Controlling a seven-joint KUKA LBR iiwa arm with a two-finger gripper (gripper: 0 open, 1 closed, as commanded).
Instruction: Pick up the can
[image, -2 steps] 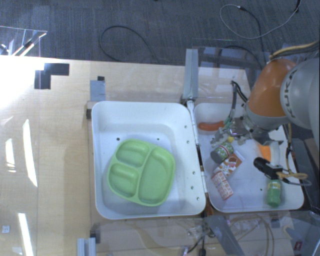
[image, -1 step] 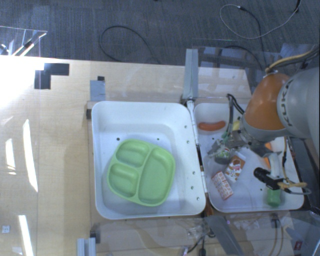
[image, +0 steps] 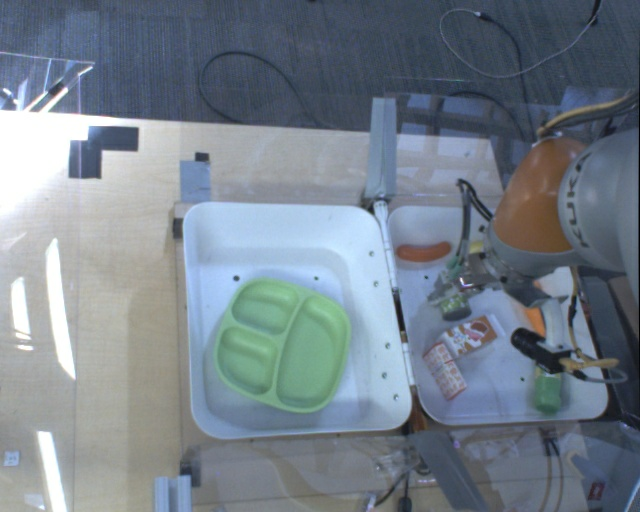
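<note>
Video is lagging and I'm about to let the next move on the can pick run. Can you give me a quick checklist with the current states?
1. Can located: cannot tell. Nothing in the right bin reads clearly as a can.
2. Gripper over the right bin: ok, it is over the bin's upper left part.
3. Can held: cannot tell.
4. Space around the gripper: not ok. A red-and-white carton lies close below it in the view, and an orange-red item close above.
5. Left bin out of the way: ok. It holds a green divided plate, apart from the arm.
</note>
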